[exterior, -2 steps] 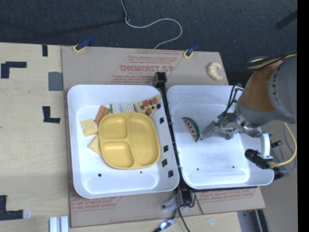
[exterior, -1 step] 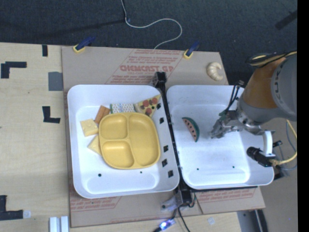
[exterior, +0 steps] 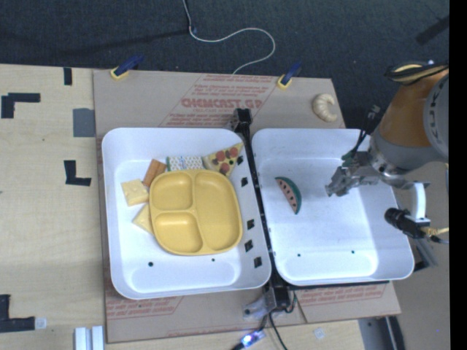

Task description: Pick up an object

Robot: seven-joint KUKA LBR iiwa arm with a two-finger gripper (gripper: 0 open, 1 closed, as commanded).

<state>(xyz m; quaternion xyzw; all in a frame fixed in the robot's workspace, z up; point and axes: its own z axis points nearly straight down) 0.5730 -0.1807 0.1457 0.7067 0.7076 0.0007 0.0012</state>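
Note:
A watermelon slice toy (exterior: 288, 194), green rind with red flesh, lies in the right bin (exterior: 328, 265) near its left side. My gripper (exterior: 339, 184) hangs over the same bin, a short way right of the slice and apart from it. The left bin (exterior: 124, 261) holds a yellow divided plate (exterior: 195, 211). A pizza slice toy (exterior: 226, 157) lies behind the plate, with cracker-like pieces (exterior: 136, 191) and a brown piece (exterior: 154, 170) at its left.
A beige object (exterior: 325, 106) lies on the cardboard behind the right bin. A white cable (exterior: 233, 39) loops over the dark surface at the back. The arm's orange band (exterior: 408, 115) stands over the right bin's far right corner.

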